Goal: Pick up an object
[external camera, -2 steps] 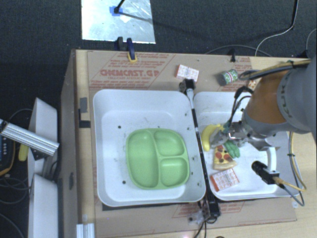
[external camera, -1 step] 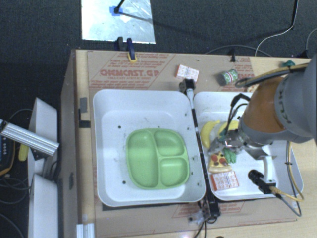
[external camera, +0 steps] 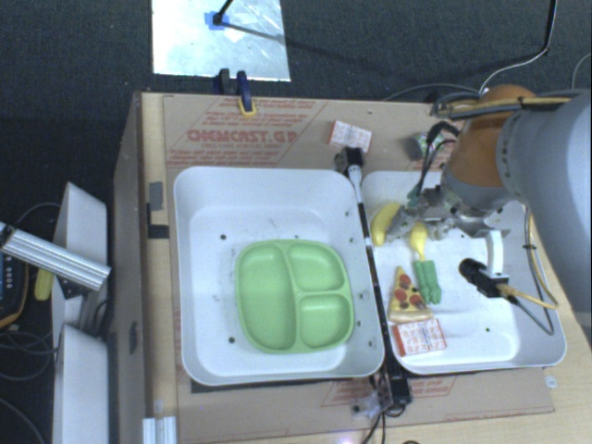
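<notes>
On the left, the left bin (external camera: pixel 190 248) holds a pale green plate (external camera: pixel 294 294) with three compartments. The plate lies flat in the lower middle of the bin, and nothing rests in its compartments. Both bins sit on a brown board (external camera: pixel 240 123) printed with red lettering. A small white tag (external camera: pixel 351 135) lies on that board just above the gap between the bins.

Across the divider, the right bin (external camera: pixel 504 336) holds all the loose things, gathered along its left half. A yellow banana-like piece (external camera: pixel 382 222) lies nearest the divider at the upper left, tilted. A second, smaller yellow piece (external camera: pixel 418 240) lies just to its right. Below these a green ribbed piece (external camera: pixel 427 281) lies roughly upright in the view, and a toy pizza slice (external camera: pixel 405 294) lies just beside it on its left — touching or very nearly so. Under the slice, toward the bin's lower edge, is a flat red and white packet (external camera: pixel 419 338).

The grey arm reaches in from the right, its orange band above the bin's upper edge. The gripper (external camera: pixel 427 222) is low over the upper left of the right bin, between the two yellow pieces and right above the smaller one. Whether it is open, closed or holding anything cannot be told — the wrist hides that part.
</notes>
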Robot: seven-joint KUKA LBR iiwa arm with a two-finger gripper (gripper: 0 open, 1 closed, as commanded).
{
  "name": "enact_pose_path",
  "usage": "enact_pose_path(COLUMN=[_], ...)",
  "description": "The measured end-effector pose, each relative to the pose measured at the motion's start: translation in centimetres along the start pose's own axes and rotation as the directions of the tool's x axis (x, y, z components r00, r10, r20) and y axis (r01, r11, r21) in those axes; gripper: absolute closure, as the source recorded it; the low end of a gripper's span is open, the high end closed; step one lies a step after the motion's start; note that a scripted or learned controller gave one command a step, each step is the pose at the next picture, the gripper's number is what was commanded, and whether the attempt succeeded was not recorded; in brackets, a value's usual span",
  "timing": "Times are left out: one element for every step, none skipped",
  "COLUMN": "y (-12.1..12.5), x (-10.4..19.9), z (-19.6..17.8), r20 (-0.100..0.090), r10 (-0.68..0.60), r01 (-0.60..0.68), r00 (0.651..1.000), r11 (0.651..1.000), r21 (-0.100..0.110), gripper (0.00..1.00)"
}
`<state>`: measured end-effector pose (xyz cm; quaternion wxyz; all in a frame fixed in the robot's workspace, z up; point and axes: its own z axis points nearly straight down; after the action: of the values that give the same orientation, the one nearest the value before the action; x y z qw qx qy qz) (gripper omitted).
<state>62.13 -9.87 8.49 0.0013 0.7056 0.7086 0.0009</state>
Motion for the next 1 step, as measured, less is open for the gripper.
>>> enact_pose_path(y=[0.09], x=[-0.01], z=[-1.09], r20=[0.0], r10=[-0.003], r01=[0.003], r00=[1.0], r11=[1.0], r21=[-0.002], gripper=[1.0])
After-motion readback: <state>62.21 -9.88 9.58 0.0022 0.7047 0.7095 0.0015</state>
